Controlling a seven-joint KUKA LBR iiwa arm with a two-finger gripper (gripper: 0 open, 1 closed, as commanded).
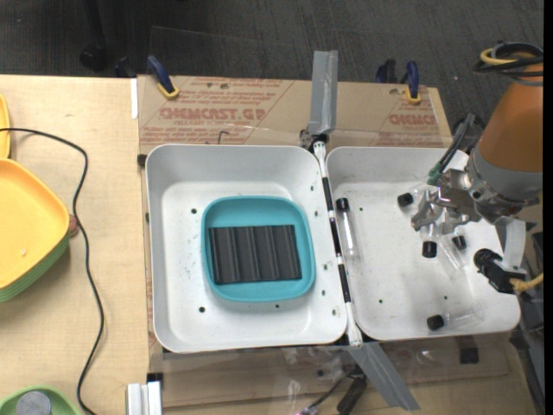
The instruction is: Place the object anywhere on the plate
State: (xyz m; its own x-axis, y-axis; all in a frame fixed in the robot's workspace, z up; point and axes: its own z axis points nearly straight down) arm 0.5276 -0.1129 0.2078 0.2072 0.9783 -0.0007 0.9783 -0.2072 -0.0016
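In left bin (164, 232), teal plate (257, 251)

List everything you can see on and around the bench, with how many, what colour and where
Bins: two, white, side by side on the bench.
Plate: one, teal, rectangular, in the left bin.
Ridged insert: one, dark grey, on the plate.
Clamps: two, blue and yellow, at the cardboard's back corners.
Dishes: stacked, yellow over green, far left edge.
Cable: one, black, across the wooden tabletop.
Arm: one, grey with orange band, over the right bin.
Gripper: one, metallic, above the right bin's floor.
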